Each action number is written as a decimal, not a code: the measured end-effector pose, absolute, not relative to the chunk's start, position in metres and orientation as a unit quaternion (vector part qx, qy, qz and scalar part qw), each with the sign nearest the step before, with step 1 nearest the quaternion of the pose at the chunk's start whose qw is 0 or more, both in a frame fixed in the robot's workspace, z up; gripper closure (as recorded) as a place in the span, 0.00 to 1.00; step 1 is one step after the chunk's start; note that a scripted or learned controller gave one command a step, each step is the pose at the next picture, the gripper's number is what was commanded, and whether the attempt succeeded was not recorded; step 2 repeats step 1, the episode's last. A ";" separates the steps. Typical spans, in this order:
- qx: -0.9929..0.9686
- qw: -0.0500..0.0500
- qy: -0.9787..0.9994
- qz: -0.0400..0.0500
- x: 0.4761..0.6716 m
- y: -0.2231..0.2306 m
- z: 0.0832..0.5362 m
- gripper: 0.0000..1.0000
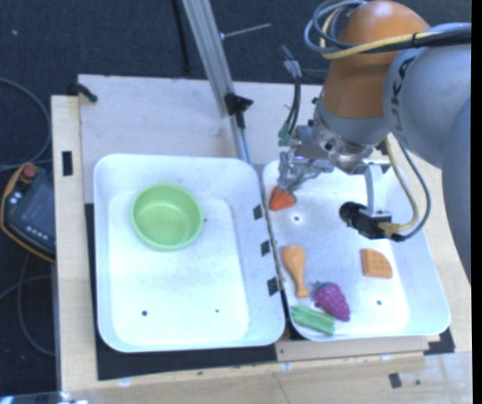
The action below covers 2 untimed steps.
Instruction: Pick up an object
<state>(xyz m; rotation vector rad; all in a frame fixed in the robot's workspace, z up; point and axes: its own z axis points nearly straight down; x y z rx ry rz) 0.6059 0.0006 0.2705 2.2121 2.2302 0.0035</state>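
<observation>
Grasp step in hand: gripper (pixel 288 178) low over the right bin (pixel 421 297), fingers narrow, tips touching or just above small orange-red piece (pixel 282 199). Cannot tell whether actually pinched. Piece near the bin's left wall, up-frame of drumstick (pixel 295 268), grapes (pixel 332 300) and green vegetable (pixel 312 318). Next: firm closure, straight lift. Wedge-shaped, glossy, small.

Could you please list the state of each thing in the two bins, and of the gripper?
gripper: low over the right bin's far left corner, right at the red-orange piece.
red-orange piece: at the fingertips; whether it is gripped cannot be told.
green bowl: upright, in the left bin.
drumstick: lying flat, right bin.
purple grapes: lying, right bin.
green vegetable: lying at the near edge.
orange wedge: lying apart, free.
</observation>
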 end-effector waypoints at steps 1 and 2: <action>0.705 0.001 0.710 0.001 0.624 0.053 0.263 1.00; 0.705 0.001 0.710 0.001 0.624 0.053 0.263 1.00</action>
